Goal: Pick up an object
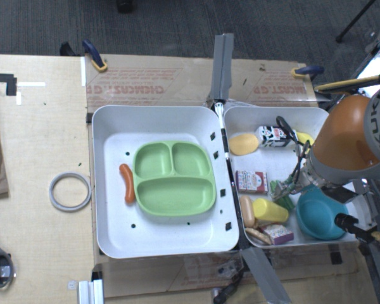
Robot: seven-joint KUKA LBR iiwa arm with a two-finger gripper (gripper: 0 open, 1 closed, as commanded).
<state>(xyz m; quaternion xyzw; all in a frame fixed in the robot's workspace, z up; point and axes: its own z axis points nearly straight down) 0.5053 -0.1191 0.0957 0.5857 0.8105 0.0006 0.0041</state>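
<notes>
Jaws hidden under my orange-banded wrist, so I cannot tell their state; my gripper point(296, 185) hangs lower right, perhaps touching the green leafy toy point(280, 189).

Right bin point(266, 109): toy foods, teal bowl point(318, 215), cartons jumbled.

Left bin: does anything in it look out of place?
Somewhat: the orange sausage-shaped toy lies on the left bin floor, beside the green divided tray and not in a compartment. Nothing looks spilled or broken.
</notes>
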